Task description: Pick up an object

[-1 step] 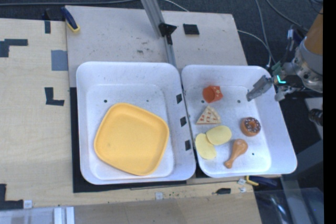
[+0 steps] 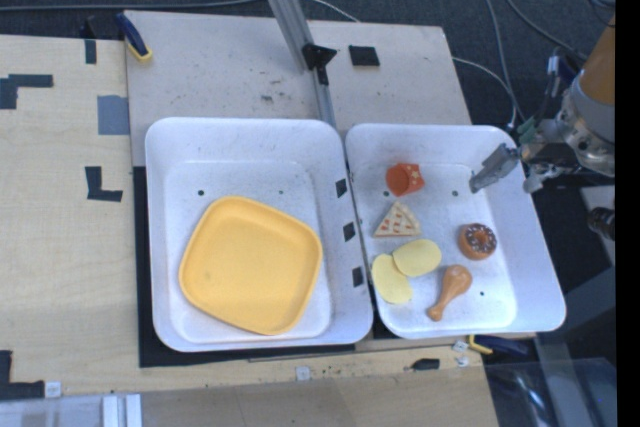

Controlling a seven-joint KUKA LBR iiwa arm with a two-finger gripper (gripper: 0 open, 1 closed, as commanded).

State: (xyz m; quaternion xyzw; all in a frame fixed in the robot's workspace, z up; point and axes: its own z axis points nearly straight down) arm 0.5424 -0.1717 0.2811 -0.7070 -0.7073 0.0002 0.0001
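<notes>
Candidate objects all sit in the right bin (image 2: 530, 255): red piece (image 2: 405, 178), wedge-shaped slice (image 2: 397, 220), two pale yellow chips (image 2: 405, 267), drumstick (image 2: 449, 290), chocolate doughnut (image 2: 478, 241). None lifted. Left bin (image 2: 160, 215) carries a yellow square plate (image 2: 250, 263).

End effector (image 2: 500, 163) hangs over the right bin's upper right corner, apart from every item; open or closed, cannot tell.

Risks, as judged: chips overlap and lie flat, so a pinch may slip or drag both; the doughnut lies near the bin wall, which could block a finger.

food cluster (image 2: 425, 245) crowds right bin (image 2: 535, 300)
</notes>
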